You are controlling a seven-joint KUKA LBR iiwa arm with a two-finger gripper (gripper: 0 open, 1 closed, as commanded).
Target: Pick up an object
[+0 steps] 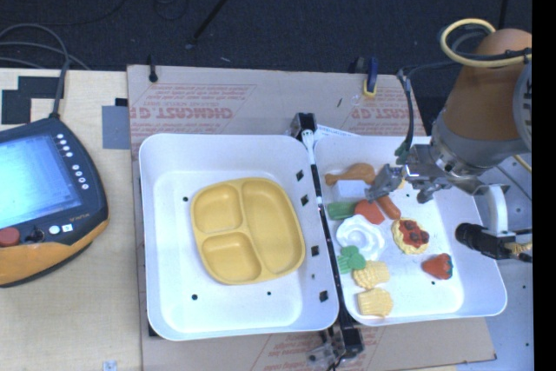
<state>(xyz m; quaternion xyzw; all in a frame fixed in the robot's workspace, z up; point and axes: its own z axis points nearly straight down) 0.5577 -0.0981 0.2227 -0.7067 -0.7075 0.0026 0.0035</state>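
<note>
My gripper (pixel 405 188) hangs over the back of the right bin (pixel 473 300), fingers spread and nothing between them. Toy food lies below and around it. A brown drumstick (pixel 351 175) lies to its left, and a red-orange sausage (pixel 375 210) sits just below its left finger. A small pizza-like tart (pixel 410 235) lies under it toward the front. Also in this bin are a white fried egg (pixel 360 235), a green piece (pixel 340 209), a red strawberry (pixel 438 266), a corn cob (pixel 372 274) and a yellow wafer (pixel 374 303).
The left bin (pixel 165 187) holds a yellow divided plate (pixel 248 230). A second green toy (pixel 351 258) lies by the divider between the bins. A teach pendant (pixel 43 195) rests on the bench at the far left.
</note>
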